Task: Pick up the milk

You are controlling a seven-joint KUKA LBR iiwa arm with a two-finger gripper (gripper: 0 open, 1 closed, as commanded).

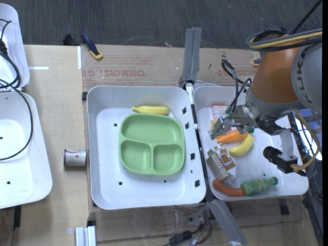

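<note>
From the camera view, the milk carton [221, 161] lies flat in the right bin [302, 188] at seven o'clock from the gripper [225, 128]. Best to descend squarely over its narrow sides. The arm [277, 81] leans in from three o'clock; finger opening: cannot tell, over the carrot [233, 136].
</note>
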